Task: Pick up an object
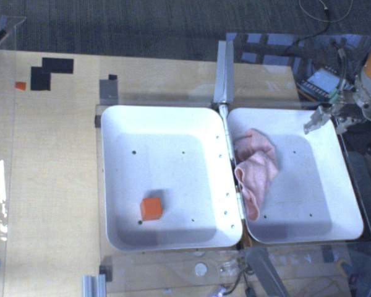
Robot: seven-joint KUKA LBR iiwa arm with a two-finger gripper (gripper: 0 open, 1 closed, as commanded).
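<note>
Camera view from above the bench: two shallow white plastic bins sit side by side, touching along a grey metal divider rail point(222, 73) that runs away toward twelve o'clock. The left white bin point(117, 166) holds one small orange block point(151, 208), lying at about seven o'clock on its floor, near the front wall and well apart from everything else. The right white bin point(321, 228) holds a crumpled pale pink cloth point(256, 166), bunched against the bin's nine o'clock wall, just beside the divider.

The grey two-finger gripper point(314, 121) hangs over the right bin's one o'clock corner, at the rim. How its tips stand I cannot tell from here; they are small and blurred against the bin. Nothing shows between them. The pink cloth lies toward the gripper's eight o'clock, apart from it; the orange block is well apart, across the divider in the other bin.

The bench is pale wood point(49, 197), with black rectangular markers point(49, 72) and a small orange square point(20, 86) at its ten o'clock corner. Beyond it lies dark grey carpet point(142, 11), with a thin looped cable point(321, 8) at one o'clock.
</note>
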